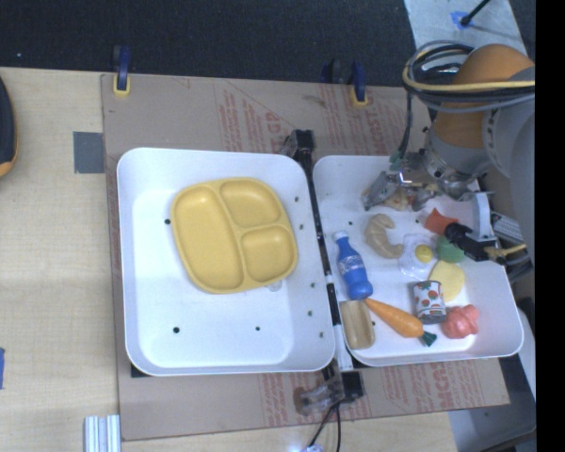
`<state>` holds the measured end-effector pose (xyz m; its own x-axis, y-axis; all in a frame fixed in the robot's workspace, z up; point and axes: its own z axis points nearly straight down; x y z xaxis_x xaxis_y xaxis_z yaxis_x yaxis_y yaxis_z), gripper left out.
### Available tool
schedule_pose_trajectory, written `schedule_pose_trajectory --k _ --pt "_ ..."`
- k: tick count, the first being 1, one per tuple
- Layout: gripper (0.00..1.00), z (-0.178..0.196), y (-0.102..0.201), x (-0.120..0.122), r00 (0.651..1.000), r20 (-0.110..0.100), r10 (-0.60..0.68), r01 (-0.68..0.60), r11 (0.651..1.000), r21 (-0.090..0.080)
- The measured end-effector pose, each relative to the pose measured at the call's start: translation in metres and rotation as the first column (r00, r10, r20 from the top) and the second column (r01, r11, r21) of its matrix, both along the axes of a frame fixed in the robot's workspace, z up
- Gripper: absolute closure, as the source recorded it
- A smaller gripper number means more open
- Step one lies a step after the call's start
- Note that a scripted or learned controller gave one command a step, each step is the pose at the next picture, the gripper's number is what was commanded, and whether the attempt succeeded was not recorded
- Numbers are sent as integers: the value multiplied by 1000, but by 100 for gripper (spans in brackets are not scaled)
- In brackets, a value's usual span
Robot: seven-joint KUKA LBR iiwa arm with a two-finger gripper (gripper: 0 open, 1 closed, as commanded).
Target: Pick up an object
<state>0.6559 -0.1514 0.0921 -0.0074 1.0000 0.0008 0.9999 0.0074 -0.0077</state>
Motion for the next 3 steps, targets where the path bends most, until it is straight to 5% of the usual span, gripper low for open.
schedule_pose_trajectory --k 1,2,3 --pt "0 -1 5 -46 1000 -1 -6 6 1000 -1" --pt "0 1 49 3 1000 10 2 -2 1000 -1" --pt "0 11 0 1 1000 7 -7 7 1000 -2"
